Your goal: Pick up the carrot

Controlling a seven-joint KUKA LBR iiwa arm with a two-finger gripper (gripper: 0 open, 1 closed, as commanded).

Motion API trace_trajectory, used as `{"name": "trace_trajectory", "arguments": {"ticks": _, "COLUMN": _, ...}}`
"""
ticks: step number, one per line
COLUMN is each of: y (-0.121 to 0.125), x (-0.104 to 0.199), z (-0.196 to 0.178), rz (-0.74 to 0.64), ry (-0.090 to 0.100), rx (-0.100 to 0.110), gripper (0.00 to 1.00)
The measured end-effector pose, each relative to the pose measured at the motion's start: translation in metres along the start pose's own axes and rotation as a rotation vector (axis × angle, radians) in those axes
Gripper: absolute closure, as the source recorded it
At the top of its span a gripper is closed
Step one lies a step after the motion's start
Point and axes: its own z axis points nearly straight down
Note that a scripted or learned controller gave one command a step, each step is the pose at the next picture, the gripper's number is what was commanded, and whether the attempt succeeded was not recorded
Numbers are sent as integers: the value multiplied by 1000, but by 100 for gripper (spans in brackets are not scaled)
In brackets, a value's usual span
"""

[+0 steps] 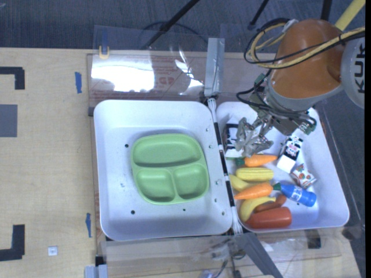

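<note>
The jaws, opening not discernible, were poised over crowded toy food, so a neighbour of the carrot (255, 191) could be seized instead.

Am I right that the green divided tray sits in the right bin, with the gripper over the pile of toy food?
Not quite. The camera view shows the green divided tray in the left bin, not the right one. The rest holds: the gripper is over the pile of toy food in the right bin, just above a carrot.
</note>
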Motion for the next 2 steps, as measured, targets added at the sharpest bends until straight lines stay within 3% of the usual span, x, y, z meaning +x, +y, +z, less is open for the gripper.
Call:
{"name": "trace_trajectory", "arguments": {"ticks": 1, "y": -43, "x": 20, "z": -59, "rz": -375, "ry": 1, "rx": 3, "gripper": 100}}
{"name": "trace_trajectory", "arguments": {"ticks": 2, "y": -43, "x": 20, "z": -59, "rz": -376, "ry": 1, "rx": 3, "gripper": 0}}
